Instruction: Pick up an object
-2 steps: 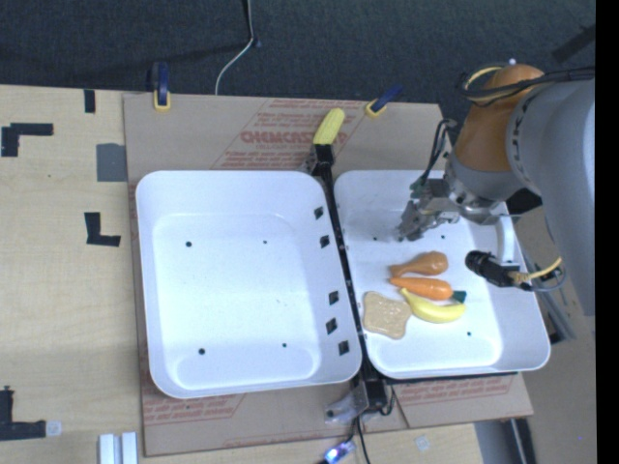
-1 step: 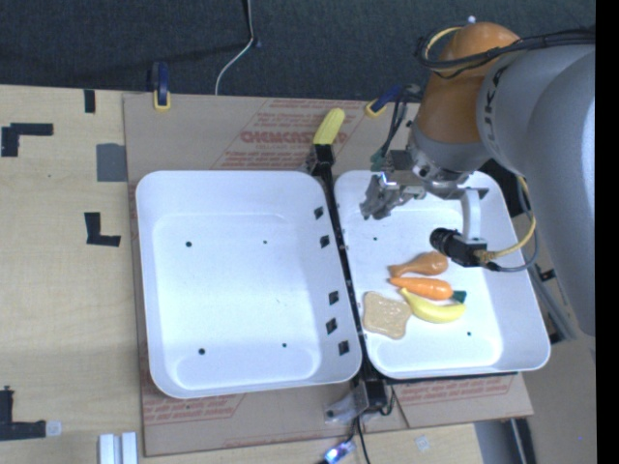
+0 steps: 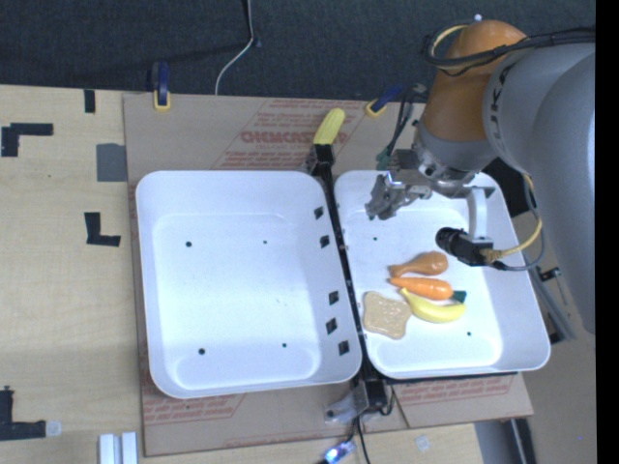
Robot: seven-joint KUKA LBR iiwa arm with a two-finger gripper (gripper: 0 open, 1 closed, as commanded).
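Observation:
In the right bin lie a tan chicken drumstick, an orange carrot, a yellow banana and a slice of toast, clustered together in its middle. My gripper hangs over the far left part of that bin, above and to the left of the cluster and apart from it. Nothing shows between its dark fingers.
The left bin adjoins the right one along a black clipped seam. A yellow-handled clamp sits at the far end of that seam. The arm's grey body fills the upper right.

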